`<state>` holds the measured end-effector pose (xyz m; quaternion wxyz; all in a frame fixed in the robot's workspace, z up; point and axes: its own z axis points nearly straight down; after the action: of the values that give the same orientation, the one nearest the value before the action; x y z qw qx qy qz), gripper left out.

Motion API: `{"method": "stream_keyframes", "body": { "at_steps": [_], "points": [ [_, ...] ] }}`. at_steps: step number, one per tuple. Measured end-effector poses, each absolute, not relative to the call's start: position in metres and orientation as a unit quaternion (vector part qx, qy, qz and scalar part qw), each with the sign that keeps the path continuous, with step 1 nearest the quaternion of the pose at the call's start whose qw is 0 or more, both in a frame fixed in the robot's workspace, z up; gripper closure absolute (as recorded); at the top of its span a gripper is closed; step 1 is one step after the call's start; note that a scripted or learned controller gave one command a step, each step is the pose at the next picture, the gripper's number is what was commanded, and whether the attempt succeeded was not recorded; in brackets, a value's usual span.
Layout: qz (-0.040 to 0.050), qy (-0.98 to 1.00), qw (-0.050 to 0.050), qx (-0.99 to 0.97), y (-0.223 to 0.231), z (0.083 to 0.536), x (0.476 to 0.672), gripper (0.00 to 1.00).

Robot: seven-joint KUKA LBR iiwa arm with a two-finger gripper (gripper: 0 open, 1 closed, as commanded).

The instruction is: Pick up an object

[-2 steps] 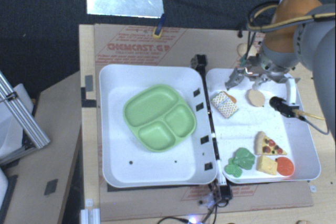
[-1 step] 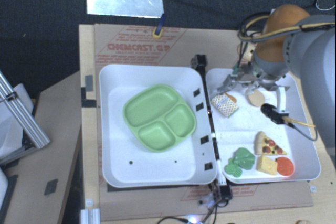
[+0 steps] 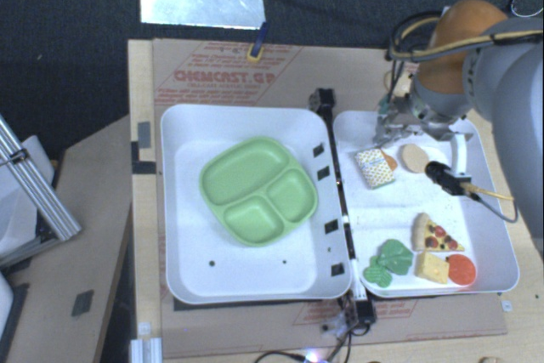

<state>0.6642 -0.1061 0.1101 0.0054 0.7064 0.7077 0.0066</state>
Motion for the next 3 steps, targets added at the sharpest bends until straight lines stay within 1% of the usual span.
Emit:
{"method": "stream_keyframes", "body": {
  "at_steps": [1, 2, 3],
  "points": [
    [0.0018, 0.707, 0.003, 0.707, -0.110, 0.155, 0.663, 1.00],
    [0.0028, 0.709, 0.004, 0.705, -0.108, 0.221, 0.667, 1.00],
    [0.0013, 0.709, 0.001, 0.705, -0.108, 0.225, 0.668, 1.00]
  ]
}}
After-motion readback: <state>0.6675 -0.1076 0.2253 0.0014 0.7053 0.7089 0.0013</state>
